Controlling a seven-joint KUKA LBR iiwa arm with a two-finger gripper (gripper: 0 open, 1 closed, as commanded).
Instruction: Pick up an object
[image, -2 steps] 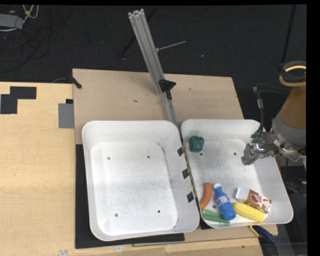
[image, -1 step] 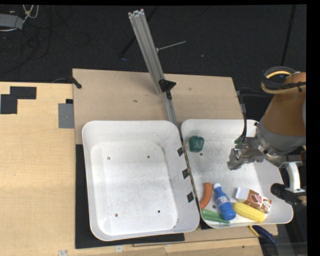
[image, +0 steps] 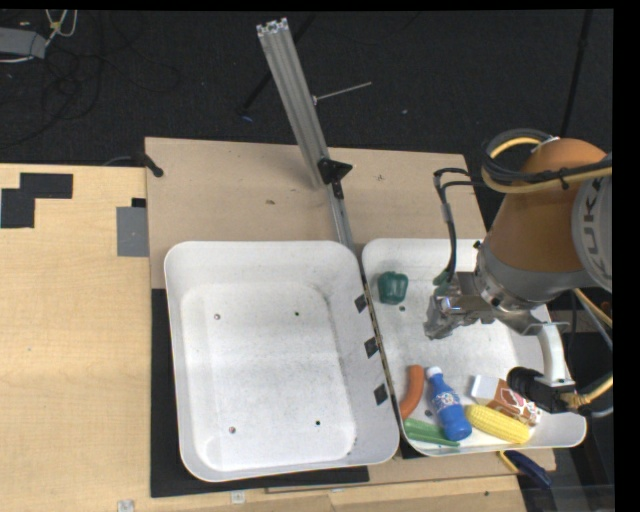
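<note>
Green pepper toy (image: 391, 288) looks like the nearest pick candidate, sitting alone at the far end of the right bin (image: 500, 345), near the divider, well apart from the other items. Gripper (image: 440, 322) hangs over the right bin's middle, just right of the pepper and not touching it; can't tell how the claw stands, too small and blurred. Nothing visibly held. Other objects cluster at the bin's near end: orange carrot-like piece (image: 414, 388), blue bottle (image: 447, 402) beside it, green pod (image: 430, 432) under both, yellow corn (image: 499, 423), brown-red item (image: 520, 404) at the right. Left bin (image: 260, 360) sits beside it, across the divider. To do this well: go for the isolated pepper, center over it, descend straight, close across its narrower side. The cluster is riskier, since touching pieces could get nudged or double-grabbed. Watch the divider wall for clearance.
</note>
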